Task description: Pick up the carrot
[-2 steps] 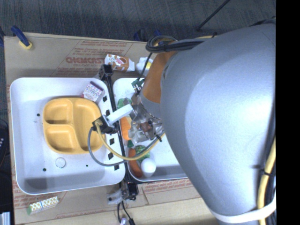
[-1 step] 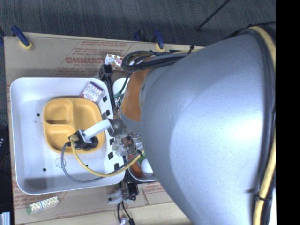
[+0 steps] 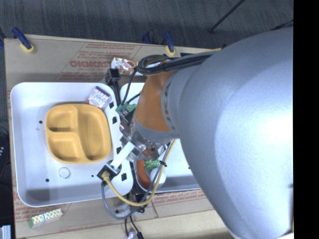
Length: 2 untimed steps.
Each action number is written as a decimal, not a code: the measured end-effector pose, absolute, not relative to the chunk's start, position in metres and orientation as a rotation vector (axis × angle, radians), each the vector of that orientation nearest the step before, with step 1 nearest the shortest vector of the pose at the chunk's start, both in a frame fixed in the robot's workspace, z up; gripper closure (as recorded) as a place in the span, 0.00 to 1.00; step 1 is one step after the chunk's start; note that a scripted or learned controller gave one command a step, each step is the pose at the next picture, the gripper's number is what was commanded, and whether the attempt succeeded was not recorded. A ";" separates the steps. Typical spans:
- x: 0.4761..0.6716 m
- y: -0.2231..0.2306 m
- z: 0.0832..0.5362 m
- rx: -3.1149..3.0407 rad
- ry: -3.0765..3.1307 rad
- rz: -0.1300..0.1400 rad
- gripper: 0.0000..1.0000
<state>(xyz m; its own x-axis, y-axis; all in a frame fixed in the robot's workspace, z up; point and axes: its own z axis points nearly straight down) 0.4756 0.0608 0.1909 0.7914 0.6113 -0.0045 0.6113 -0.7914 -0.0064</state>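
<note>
Looming grey arm (image 3: pixel 239 133) covers the frame's right, its wrist right over the carrot (image 3: pixel 143 176) at lower centre, grip state unclear

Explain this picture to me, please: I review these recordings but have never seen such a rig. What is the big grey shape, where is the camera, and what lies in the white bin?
The camera is fixed above the bench, looking down at a slant. The big grey shape is the robot arm, reaching in from the right; the orange band sits just above its wrist. Cables and its gripper hang below that, over the divide between the two bins. The left white bin holds a yellow divided plate and a small packet by its upper edge. Under the wrist, something orange-red with a green bit shows, probably the carrot it must pick up. The wrist hides whether anything is gripped.
</note>
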 end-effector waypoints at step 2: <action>0.476 0.017 0.301 -2.969 -1.017 0.005 0.00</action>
